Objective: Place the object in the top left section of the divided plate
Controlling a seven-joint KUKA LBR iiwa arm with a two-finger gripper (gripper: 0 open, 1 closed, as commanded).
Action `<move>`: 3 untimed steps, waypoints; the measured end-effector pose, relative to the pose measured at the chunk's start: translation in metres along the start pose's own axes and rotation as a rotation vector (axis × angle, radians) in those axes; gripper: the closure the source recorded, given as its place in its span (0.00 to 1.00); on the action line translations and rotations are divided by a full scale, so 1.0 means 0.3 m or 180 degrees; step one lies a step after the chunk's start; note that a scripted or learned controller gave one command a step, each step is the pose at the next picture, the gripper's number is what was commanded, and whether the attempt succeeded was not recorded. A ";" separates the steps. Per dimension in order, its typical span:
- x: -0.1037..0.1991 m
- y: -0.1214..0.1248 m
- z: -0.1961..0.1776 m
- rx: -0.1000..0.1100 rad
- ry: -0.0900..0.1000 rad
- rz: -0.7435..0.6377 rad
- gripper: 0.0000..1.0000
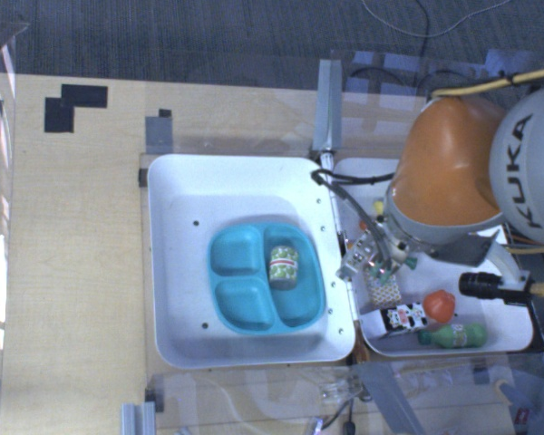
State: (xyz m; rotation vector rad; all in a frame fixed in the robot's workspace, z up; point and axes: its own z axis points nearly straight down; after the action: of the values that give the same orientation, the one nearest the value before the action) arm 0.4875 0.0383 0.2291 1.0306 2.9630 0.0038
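While the small jar (283,265) is sitting in the divided plate (240,252) toward 3 o'clock, seemingly misplaced, the gripper (374,259) is hovering further toward 3 o'clock, and I cannot tell whether it is open or closed.

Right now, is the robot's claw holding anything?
Gripper: over the right bin, nothing visible between its fingers; open or shut cannot be told.

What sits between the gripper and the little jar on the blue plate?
In the camera view, only the plate's blue rim and the left bin's white wall lie between the gripper and the jar.
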 end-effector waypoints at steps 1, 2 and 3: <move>-0.004 0.004 -0.034 -0.0013 -0.0012 0.0002 1.00; -0.201 -0.057 -0.100 -0.0005 -0.0011 0.0716 1.00; 0.108 0.137 -0.094 0.0001 0.0003 0.0055 1.00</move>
State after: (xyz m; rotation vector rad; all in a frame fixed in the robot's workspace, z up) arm 0.4875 0.0906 0.2575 1.0563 2.9548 0.0039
